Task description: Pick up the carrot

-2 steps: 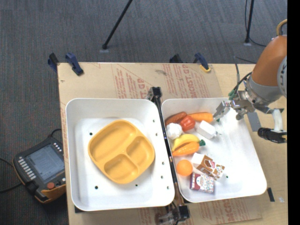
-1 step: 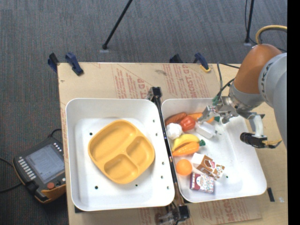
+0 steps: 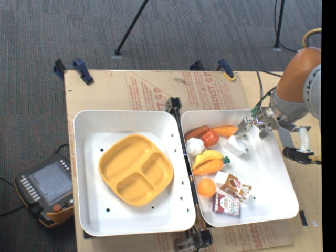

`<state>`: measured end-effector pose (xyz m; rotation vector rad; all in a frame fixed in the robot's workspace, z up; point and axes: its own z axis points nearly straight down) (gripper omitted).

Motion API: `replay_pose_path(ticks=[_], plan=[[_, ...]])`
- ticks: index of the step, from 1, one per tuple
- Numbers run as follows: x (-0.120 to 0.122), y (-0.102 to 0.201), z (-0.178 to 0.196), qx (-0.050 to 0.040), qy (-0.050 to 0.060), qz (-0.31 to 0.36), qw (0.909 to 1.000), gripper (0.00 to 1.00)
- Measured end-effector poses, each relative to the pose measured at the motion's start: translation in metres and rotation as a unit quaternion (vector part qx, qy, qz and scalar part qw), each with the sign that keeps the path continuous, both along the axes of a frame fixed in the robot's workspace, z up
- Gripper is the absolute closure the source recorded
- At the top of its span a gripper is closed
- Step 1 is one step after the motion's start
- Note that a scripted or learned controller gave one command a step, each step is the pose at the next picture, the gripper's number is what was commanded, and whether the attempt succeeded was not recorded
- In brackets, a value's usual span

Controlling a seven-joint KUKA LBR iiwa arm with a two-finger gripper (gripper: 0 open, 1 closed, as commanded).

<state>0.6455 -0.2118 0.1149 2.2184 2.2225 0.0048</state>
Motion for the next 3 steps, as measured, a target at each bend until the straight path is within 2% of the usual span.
replay_pose_path(ticks=[1, 2, 3], plan=[[-0.045, 0.072, -0.018, -0.0021, -0.008, -0.001, 1.0, 0.0], [-0.078, 0.122, -0.026, -0.0002, 0.001, -0.001, 1.0, 0.0], [-0.131, 0.08, -0.003, -0.0002, 0.003, -0.002, 1.0, 0.0]])
